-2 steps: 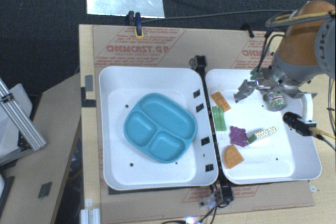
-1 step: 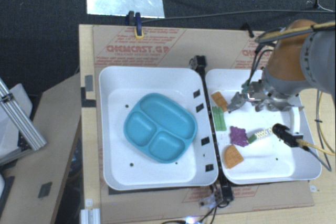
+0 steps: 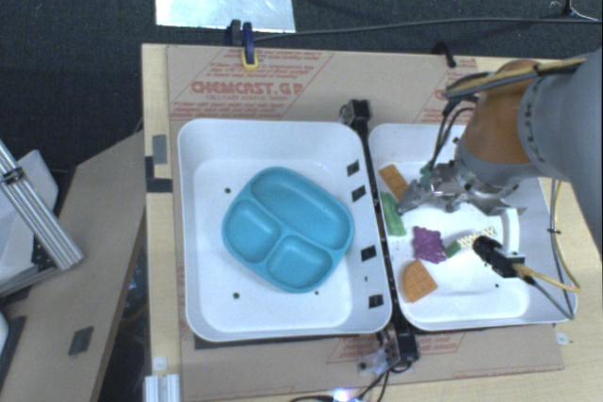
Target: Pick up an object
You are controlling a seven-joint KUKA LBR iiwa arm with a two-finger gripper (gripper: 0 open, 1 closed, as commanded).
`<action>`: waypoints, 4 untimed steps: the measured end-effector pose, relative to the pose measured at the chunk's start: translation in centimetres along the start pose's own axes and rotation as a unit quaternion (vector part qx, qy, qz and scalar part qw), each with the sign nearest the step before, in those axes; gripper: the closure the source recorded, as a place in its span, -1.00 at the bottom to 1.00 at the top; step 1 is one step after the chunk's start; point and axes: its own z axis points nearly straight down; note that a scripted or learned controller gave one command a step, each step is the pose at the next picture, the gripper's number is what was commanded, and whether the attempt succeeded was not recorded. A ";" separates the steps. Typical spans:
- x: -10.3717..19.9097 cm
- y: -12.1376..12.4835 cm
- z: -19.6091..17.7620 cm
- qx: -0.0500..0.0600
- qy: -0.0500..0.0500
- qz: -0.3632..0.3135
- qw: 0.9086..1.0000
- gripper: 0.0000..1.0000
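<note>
Over the right bin (image 3: 528, 301), the gripper (image 3: 426, 193) hangs low; whether it grips anything I cannot tell. Just below it lie a purple piece (image 3: 429, 244), a green strip (image 3: 393, 214) and orange blocks (image 3: 418, 280). Far left, the left bin (image 3: 207, 306) holds a blue divided plate (image 3: 286, 229).

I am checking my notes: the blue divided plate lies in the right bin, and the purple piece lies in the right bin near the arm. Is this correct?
Not quite. The camera view shows the blue divided plate in the left bin, not the right. The rest holds: the purple piece lies in the right bin, near the arm.
</note>
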 end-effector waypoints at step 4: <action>0.1 1.9 -18.9 -0.005 -0.001 -0.002 1.000 1.00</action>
